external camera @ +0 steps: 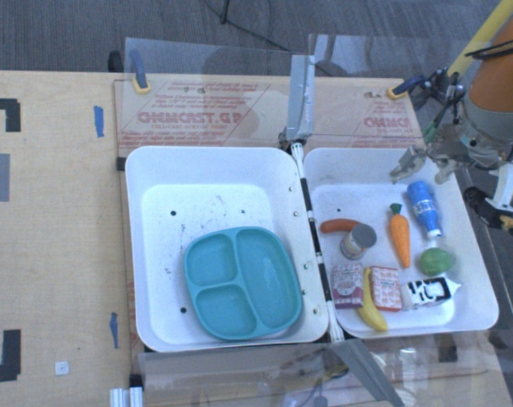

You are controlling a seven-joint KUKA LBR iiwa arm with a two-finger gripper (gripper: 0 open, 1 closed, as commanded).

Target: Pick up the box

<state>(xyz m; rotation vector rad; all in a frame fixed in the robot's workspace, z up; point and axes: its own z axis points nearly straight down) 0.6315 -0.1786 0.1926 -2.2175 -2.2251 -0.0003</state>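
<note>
**Inspector:** Nearest edge first. What lies in the right bin [485, 312]?

**Assistant:** A black-and-white carton [432, 292], flat and rectangular, at the front right. To its left the box [386, 288], a small reddish cardboard pack, with a curved yellow banana [371, 309] touching its left side. A second pinkish pack [348, 283] lies just beyond the banana.

**Inspector:** Farther back?

**Assistant:** A rounded green fruit [435, 261], a tapered orange carrot [399, 236], a metal can [357, 241] on its side, a smooth red sausage [338, 225], and a blue plastic bottle [423, 208].

**Inspector:** The left bin [154, 176]?

**Assistant:** A teal divided plate [242, 282], three compartments, rounded corners.

**Inspector:** The gripper [425, 164]?

**Assistant:** Over the right bin's far corner, fingers spread apart, nothing between them, well apart from the box.
</note>
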